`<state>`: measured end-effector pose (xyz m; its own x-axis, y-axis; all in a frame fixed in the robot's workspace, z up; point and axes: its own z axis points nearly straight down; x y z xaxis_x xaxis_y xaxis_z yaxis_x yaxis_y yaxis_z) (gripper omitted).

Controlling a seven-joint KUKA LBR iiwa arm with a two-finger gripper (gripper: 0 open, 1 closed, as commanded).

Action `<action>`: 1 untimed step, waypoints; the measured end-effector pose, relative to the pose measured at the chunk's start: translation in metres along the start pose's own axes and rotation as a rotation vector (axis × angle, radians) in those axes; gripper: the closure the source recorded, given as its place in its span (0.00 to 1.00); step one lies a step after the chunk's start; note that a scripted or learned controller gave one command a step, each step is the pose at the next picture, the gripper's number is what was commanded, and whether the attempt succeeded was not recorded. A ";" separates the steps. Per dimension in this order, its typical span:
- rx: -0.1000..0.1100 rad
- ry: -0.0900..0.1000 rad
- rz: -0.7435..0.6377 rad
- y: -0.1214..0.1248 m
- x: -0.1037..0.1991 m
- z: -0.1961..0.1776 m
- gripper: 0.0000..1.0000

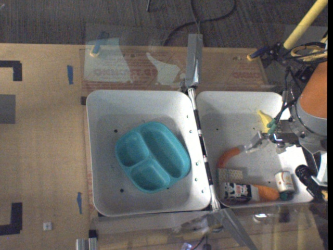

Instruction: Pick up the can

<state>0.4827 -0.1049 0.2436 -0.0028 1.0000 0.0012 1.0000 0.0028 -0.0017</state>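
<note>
The can (284,181) is small, with a pale and red label, and it lies near the front right corner of the right bin (234,105). My gripper (255,143) hangs over the middle of that bin, to the upper left of the can and apart from it. Its tip is close to the upper end of an orange carrot-shaped item (229,155). Nothing shows in its grasp. The arm's orange band (317,95) is at the right edge.
A black-and-white carton (238,190) and an orange piece (267,192) lie along the right bin's front wall, just left of the can. A yellow item (265,120) sits behind the gripper. The left bin (104,113) holds a teal divided plate (152,156).
</note>
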 end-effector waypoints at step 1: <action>-0.002 -0.001 -0.099 0.012 -0.075 0.121 0.00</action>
<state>0.4944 -0.1796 0.1226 -0.1017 0.9948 0.0006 0.9948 0.1017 -0.0001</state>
